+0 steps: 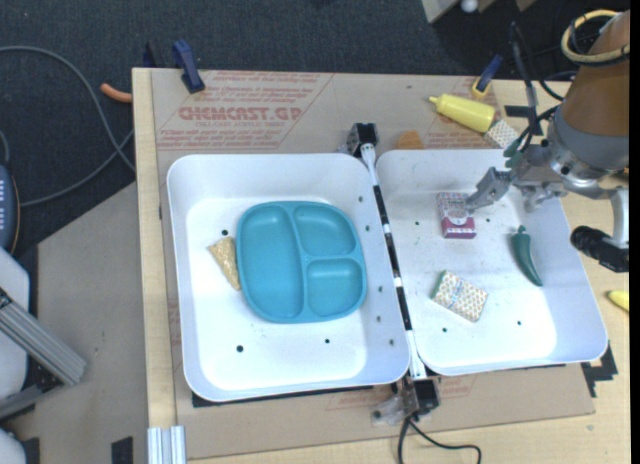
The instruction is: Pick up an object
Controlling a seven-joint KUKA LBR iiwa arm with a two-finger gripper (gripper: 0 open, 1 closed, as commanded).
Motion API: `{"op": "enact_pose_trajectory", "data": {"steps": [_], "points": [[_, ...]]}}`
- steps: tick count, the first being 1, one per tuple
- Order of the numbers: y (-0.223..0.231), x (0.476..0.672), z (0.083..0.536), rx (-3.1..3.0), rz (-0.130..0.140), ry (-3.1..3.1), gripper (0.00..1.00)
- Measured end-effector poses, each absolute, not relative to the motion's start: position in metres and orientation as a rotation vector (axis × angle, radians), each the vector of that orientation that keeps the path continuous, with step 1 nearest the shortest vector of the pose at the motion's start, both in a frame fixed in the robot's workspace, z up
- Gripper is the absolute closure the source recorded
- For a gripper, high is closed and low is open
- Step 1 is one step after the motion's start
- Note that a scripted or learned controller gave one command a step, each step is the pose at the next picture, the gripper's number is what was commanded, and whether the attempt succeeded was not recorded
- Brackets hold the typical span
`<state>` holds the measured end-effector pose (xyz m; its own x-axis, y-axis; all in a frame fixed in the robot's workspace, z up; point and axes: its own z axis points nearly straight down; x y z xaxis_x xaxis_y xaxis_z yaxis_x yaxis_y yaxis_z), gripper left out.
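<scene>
gripper (487,192) metal, above right bin (570,337) | small boxy packet (458,220) | green pepper (525,255)

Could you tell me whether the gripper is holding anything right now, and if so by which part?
Nothing is visibly held: the gripper hovers just above the small red packet.

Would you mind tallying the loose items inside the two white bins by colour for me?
Blue: 1, the divided plate
Green: 1, the pepper-shaped item
Red and white: 1, the small box
Tan: 1, the piece tucked beside the plate
Pale patterned: 1, the packet
Total: 5
</scene>
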<state>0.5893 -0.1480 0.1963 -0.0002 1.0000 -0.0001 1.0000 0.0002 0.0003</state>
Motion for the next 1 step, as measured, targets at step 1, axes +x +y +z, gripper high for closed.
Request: {"op": "enact_pose_trajectory", "data": {"steps": [1], "points": [[-0.1387, 0.6222, 0.1058, 2.223, -0.003, 2.224, 0.0]]}}
